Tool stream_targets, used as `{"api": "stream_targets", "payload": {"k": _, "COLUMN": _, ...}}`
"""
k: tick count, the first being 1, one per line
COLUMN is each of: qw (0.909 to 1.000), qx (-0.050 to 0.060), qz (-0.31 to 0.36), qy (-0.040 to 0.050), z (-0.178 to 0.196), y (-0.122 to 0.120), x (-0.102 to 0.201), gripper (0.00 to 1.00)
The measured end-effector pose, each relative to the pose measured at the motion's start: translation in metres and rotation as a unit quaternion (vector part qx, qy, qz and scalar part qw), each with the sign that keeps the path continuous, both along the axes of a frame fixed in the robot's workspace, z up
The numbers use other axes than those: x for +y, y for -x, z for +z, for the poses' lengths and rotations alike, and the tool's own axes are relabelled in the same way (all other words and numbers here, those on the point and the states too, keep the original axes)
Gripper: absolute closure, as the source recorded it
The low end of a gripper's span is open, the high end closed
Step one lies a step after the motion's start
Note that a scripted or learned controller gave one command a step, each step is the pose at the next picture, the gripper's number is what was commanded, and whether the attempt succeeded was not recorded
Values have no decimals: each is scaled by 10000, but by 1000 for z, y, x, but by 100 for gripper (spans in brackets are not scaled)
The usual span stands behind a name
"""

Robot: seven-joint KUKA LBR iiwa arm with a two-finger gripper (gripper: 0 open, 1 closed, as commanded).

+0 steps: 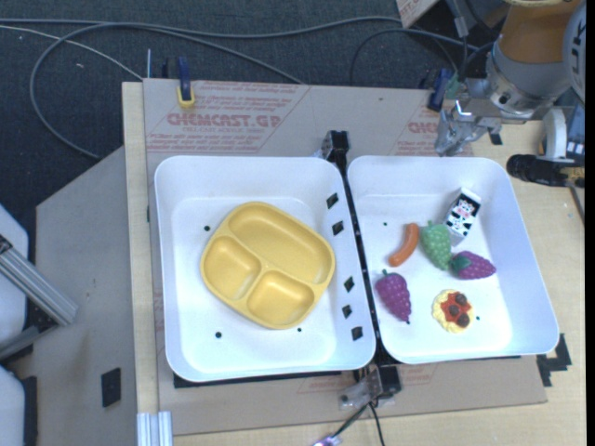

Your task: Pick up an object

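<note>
The right bin [521, 249] holds several toy foods: an orange carrot [404, 244], a green broccoli [435, 244], a black-and-white milk carton [461, 215], two purple grape bunches [472, 266] [393, 295] and a small pizza slice [453, 310]. My gripper [453, 136] hangs above the far rim of the right bin, behind the carton and apart from every item. Nothing is between its fingers.
The left bin [177, 249] holds a yellow divided plate [268, 264]. A black divider with clips [346, 240] runs between the bins. Cardboard lies under both bins, and cables trail across the dark floor behind.
</note>
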State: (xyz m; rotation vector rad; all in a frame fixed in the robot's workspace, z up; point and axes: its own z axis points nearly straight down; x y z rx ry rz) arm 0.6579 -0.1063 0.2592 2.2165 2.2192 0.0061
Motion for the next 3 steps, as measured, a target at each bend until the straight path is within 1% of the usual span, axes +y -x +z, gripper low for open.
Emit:
{"api": "stream_targets", "payload": {"k": 1, "qw": 10000, "qx": 48, "qz": 13, "qy": -13, "z": -12, "y": 7, "x": 45, "gripper": 100}}
{"api": "stream_targets", "payload": {"k": 2, "qw": 10000, "qx": 45, "qz": 18, "qy": -14, "z": -6, "y": 17, "x": 101, "gripper": 100}}
{"api": "stream_targets", "payload": {"k": 3, "qw": 10000, "qx": 29, "qz": 20, "qy": -13, "z": -10, "y": 12, "x": 151, "gripper": 100}}
